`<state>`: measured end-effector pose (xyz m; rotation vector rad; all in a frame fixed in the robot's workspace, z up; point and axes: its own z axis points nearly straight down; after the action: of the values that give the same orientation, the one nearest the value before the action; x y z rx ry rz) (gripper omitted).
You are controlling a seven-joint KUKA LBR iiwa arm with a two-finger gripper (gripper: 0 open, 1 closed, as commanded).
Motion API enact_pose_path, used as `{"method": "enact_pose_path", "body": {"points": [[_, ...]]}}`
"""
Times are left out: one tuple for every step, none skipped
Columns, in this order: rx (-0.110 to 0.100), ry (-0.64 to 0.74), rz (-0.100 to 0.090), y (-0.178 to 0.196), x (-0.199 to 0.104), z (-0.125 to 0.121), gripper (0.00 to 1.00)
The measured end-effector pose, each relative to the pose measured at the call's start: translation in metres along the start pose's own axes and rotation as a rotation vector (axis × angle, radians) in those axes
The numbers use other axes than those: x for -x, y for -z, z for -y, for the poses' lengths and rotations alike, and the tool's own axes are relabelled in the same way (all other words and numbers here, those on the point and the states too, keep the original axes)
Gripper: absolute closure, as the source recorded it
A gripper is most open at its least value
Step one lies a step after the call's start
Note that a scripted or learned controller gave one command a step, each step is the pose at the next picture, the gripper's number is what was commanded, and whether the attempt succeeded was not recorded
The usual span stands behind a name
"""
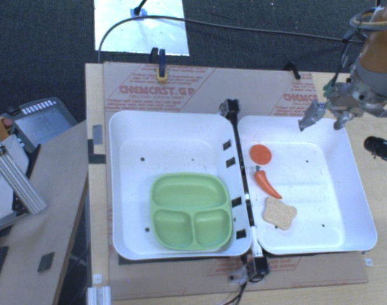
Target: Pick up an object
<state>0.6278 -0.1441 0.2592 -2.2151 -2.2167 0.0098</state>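
Orange carrot (266, 183) waits in the right bin (320, 237); the gripper (323, 119), fingers spread wide and holding nothing, hovers above the bin's far rim, approach begun, descent next.

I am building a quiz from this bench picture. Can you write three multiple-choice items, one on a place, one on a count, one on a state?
1. Where does the green divided plate lie?
A. left bin
B. right bin
C. on the bench outside the bins

2. How many things lie in the right bin?
A. one
B. three
C. five

3. How is the pincer?
A. shut on the carrot
B. open, holding nothing
C. pressed into the plate

Key: 1 A, it fills the left bin's near part. 2 B, an orange disc, a carrot and a bread slice. 3 B, its fingers are spread above the bin's far rim.
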Motion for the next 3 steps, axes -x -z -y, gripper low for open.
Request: {"method": "enact_pose_path", "body": {"points": [[0.011,0.002,0.002,0.007,0.0,-0.002,0.0],[0.01,0.004,0.001,-0.039,-0.009,-0.003,0.0],[0.01,0.004,0.002,-0.081,-0.012,-0.006,0.0]]}}
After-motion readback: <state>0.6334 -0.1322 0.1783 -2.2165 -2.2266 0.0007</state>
